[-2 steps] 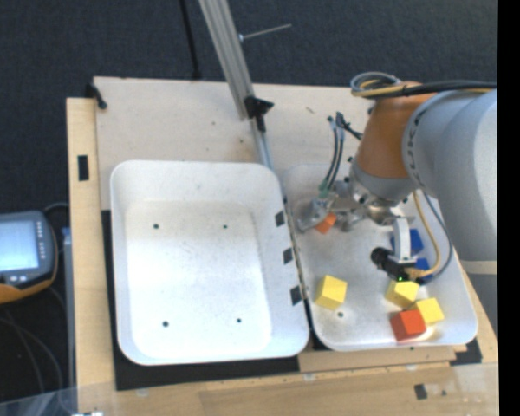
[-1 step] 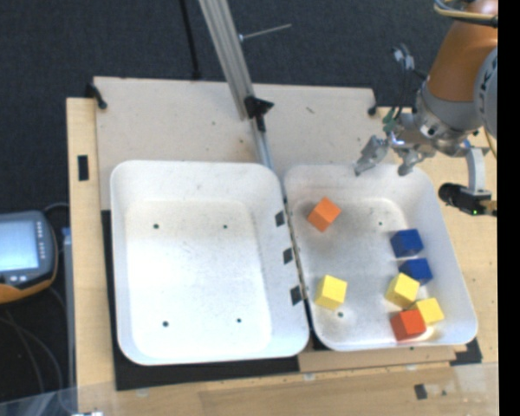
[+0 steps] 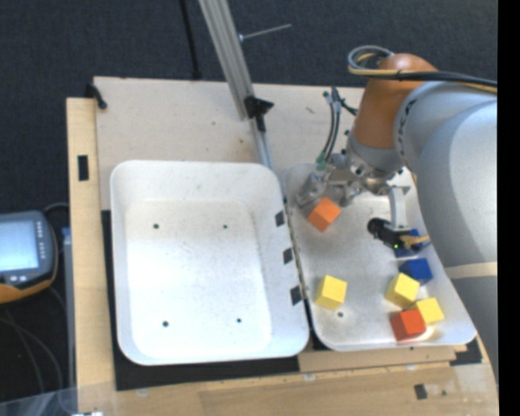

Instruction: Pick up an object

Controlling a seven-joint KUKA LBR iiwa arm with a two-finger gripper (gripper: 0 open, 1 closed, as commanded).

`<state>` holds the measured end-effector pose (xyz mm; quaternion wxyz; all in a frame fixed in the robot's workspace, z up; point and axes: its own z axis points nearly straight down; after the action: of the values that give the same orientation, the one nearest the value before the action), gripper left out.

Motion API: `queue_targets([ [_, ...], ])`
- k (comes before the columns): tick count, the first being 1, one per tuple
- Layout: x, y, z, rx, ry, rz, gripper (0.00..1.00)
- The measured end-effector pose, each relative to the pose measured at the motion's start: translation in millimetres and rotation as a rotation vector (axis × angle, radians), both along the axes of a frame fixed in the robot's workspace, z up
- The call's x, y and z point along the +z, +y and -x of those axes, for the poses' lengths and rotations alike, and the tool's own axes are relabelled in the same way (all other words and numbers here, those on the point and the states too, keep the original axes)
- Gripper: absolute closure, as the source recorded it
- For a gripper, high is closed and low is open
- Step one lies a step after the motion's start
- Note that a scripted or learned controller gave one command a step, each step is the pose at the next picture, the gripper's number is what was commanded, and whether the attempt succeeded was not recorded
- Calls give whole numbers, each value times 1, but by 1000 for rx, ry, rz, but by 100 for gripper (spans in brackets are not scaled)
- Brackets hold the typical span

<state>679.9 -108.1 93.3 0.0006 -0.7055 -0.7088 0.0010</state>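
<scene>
The end effector (image 3: 322, 199) hung over the right bin (image 3: 364, 328), its fingers clamped around an orange cube (image 3: 324, 214).

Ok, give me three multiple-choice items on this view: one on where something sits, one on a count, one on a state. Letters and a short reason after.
1. Where is the small orange cube?
A. In the left shallow white bin
B. In the right shallow white bin, near its far left corner by the claw
C. On the bench outside the bins

2. How many yellow cubes lie in the right shallow white bin?
A. One
B. Three
C. Five

3. What is the state of the left shallow white bin?
A. Tipped on its side
B. Stacked on the other bin
C. Lying flat beside the right bin

Answers: 1 B, the orange cube sits just below the claw inside the right bin. 2 B, three yellow cubes show. 3 C, the left bin rests flat, edge to edge with the right one.
</scene>
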Motion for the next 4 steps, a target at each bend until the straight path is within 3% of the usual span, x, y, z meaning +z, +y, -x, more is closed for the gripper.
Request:
queue_targets([
  [1,3,16,58,-6,2,0,0],
  [2,10,-30,62,-8,-4,2,0],
  [3,134,-51,25,-1,-13,3,0],
  [4,-1,0,0,0,0,0,0],
])
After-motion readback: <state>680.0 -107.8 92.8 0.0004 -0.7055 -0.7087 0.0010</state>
